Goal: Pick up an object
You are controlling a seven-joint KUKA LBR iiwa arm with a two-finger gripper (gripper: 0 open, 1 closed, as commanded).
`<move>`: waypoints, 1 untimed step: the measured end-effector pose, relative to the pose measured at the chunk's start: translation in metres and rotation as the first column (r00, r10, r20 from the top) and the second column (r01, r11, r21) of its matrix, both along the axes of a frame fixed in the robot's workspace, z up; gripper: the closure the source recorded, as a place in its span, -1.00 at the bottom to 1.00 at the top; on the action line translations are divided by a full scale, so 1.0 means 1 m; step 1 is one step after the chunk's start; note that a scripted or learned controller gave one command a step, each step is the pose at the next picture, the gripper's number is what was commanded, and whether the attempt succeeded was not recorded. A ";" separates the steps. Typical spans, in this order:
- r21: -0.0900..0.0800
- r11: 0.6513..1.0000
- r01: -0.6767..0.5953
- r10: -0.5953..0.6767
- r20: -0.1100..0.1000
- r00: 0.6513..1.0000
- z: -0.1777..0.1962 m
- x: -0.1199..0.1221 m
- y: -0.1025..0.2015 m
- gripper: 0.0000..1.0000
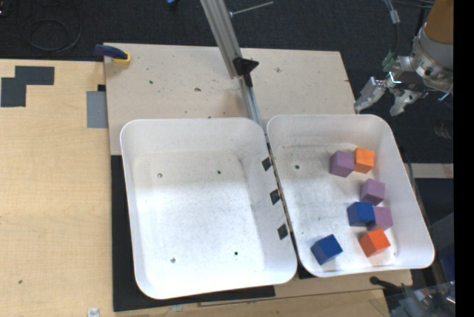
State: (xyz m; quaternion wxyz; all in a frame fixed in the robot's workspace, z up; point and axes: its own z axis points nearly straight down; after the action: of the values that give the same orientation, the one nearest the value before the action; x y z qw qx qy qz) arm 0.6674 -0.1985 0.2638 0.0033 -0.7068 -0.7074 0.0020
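inside right bin (pixel 404 160): three purple, two orange (two blue) blocks.

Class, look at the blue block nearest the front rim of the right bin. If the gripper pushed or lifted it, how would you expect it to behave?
The blue block looks like a solid, flat-faced cube, so it would probably slide rather than roll. It sits apart from the orange block, so a push likely moves it alone. Its parallel faces should suit the gripper, though a smooth surface might slip.

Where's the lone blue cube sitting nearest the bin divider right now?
The blue cube lies in the right bin, near its front edge, left of an orange cube.
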 end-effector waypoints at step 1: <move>-0.002 1.000 -0.004 0.004 0.004 1.000 0.003 0.001 0.001 -1.00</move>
State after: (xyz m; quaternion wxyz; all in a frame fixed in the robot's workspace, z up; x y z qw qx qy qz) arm 0.6683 -0.1979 0.2671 0.0013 -0.7053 -0.7089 0.0012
